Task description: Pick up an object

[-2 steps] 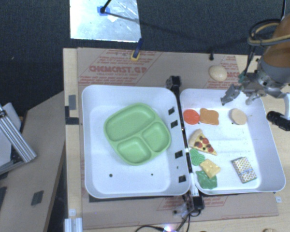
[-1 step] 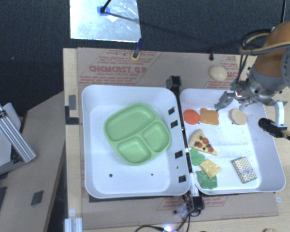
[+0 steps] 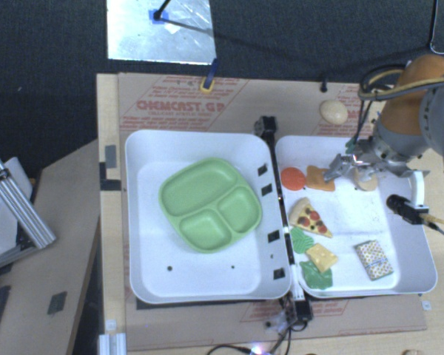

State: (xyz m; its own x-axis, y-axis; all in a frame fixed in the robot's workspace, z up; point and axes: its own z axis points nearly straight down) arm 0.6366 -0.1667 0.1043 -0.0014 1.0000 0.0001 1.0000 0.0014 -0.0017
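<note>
My gripper (image 3: pixel 348 166) hangs low over the back of the right bin (image 3: pixel 422 272), with the arm coming in from the right. Just left of it lies an orange toy food piece (image 3: pixel 320 178), touching or almost touching the gripper tip. A red tomato slice (image 3: pixel 293 177) sits further left. A tan piece (image 3: pixel 367 183) lies just right of the gripper. Nearer the front are a pizza slice (image 3: pixel 311 218), a lettuce leaf (image 3: pixel 303 240), a yellow cheese wedge (image 3: pixel 322 257) and a patterned cracker (image 3: pixel 374 259).
The left bin (image 3: pixel 144 272) holds a green divided plate (image 3: pixel 209 204). A beige egg-shaped object (image 3: pixel 333 112) rests on the cardboard behind the right bin. A black cylindrical part (image 3: pixel 402 208) of the arm hangs over the right bin's right side.
</note>
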